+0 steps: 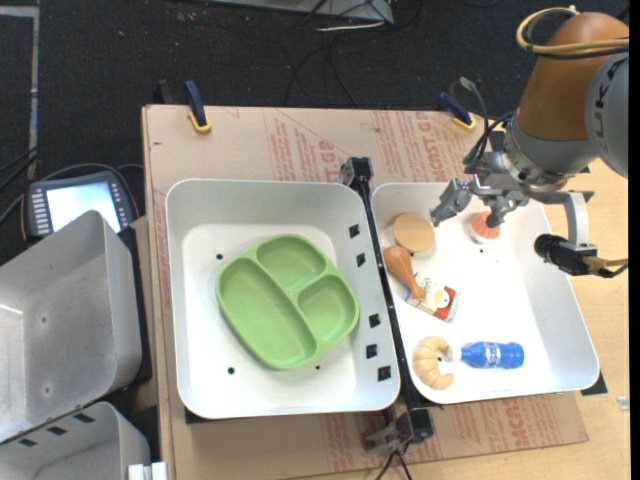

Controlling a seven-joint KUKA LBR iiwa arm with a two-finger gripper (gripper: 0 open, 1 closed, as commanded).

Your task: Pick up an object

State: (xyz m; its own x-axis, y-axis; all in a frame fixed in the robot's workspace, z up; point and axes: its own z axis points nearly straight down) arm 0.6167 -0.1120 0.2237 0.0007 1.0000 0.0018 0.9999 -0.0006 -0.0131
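My gripper (474, 206) hangs over the back of the right bin (560, 318), open, with its two dark fingers spread apart. A small red and white object (486, 228) lies on the bin floor just under the right finger; nothing is between the fingers. Left of the gripper sits a round tan bun (413, 233), with a brown drumstick (399, 264) below it. A small red and white carton (438, 299) lies beside the drumstick. A croissant (432, 360) and a blue bottle (493, 355) lie near the front wall.
The left bin (190, 268) holds a green divided plate (288, 300). A black divider (375, 268) runs between the bins. Clamps (197, 108) stand at the board's back edge. A grey box (60, 318) sits off the bench to the left.
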